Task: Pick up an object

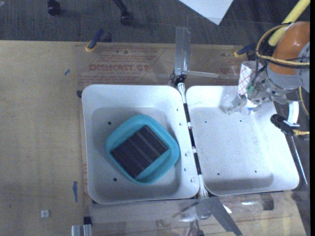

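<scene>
Camera view: a teal dish [142, 149] with a dark ridged block sits in the left bin [93, 107]; beyond that bin's right edge hovers the end effector [246, 102], state unclear.

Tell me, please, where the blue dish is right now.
In the camera view, the blue dish lies in the left bin, near its middle, holding a dark ridged block.
</scene>
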